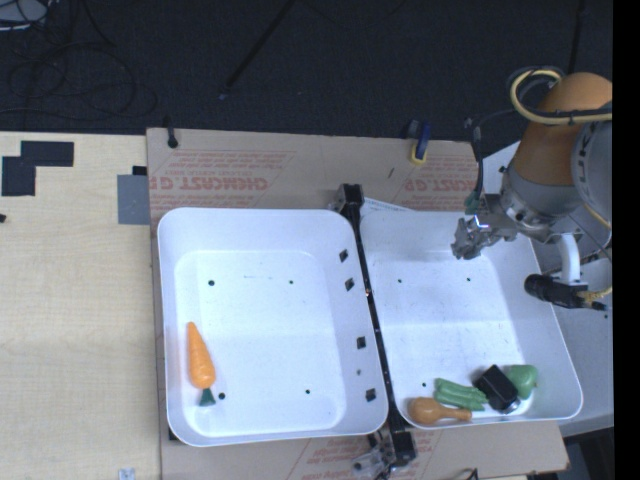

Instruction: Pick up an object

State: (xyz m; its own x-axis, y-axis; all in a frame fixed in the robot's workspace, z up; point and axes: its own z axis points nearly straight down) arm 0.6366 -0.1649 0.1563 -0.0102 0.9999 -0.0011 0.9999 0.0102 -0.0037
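Lying in smooth white bin (pixel 170 268), tapered orange carrot (pixel 200 356) looks glossy plastic.

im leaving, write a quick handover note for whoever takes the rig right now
Gripper: over the far part of the right bin, nothing seen between its fingers; open or shut can't be told.
Right bin, near edge: a green vegetable, a black object, a green piece behind it, an orange-tan gourd-like toy.
Left bin: toy carrot at its left side.
Done: nothing picked.
Left: descend on one object, grip, lift.
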